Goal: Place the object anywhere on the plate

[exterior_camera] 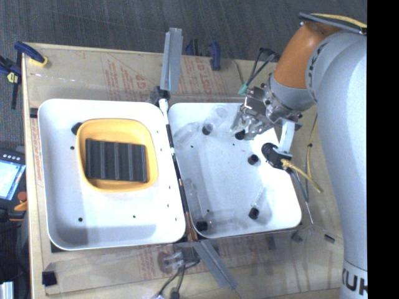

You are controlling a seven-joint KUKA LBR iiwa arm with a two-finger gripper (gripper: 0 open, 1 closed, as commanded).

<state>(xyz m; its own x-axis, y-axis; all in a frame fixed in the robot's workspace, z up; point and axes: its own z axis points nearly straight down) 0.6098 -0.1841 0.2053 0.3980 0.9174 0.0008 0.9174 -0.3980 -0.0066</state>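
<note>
Evidently the step in hand was the pick, not the placing. The jaws hung over the far part of the right bin (293, 220), at the end of the arm (336, 104) with its orange band. Whether they were open or closed could not be told from this slant, and nothing was seen held in them.

The object was not certain. Candidates were the small dark pieces on the right bin's floor: one (253, 159) just beside the jaws, another (254, 213) nearer the front wall. Faint clear shapes (glare or clear plastic, could not say) also lay about the floor.

The yellow plate (115, 125) sat in the left bin (62, 229), well apart from the jaws, with a dark ridged insert (116, 161) covering its middle.

Judgement on doing it well:
- Centre over one piece before descending, since the pieces are small and a glancing touch would likely flick one away.
- Lift high enough to clear both inner bin walls (176, 179) on the way across.
- Release low over the plate. The ridges may catch or tip a small piece, so a drop from height risks a bounce onto the bin floor.
</note>
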